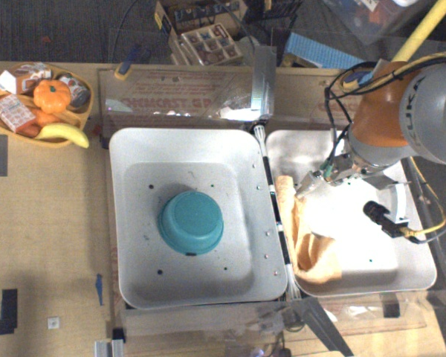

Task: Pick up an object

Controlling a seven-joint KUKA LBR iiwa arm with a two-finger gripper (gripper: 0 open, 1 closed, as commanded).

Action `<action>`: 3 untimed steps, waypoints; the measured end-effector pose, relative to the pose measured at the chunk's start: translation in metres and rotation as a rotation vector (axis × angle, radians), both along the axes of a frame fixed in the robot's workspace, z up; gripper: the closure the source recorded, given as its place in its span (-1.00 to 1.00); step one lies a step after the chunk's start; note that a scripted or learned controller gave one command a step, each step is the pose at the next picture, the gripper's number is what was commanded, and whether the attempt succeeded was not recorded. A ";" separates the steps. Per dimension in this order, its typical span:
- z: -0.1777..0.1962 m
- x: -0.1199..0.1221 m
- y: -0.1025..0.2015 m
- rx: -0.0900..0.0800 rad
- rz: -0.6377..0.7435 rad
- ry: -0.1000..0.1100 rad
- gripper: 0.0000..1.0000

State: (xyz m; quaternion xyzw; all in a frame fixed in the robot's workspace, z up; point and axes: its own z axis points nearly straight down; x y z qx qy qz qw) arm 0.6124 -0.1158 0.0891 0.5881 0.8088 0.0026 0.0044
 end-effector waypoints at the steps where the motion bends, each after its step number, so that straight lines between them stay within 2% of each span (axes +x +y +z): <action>1: -0.002 0.056 0.016 0.000 -0.125 0.004 -1.00; 2: -0.001 -0.040 0.018 0.002 0.025 0.004 -1.00; 3: 0.000 -0.076 0.017 0.000 0.218 0.000 -1.00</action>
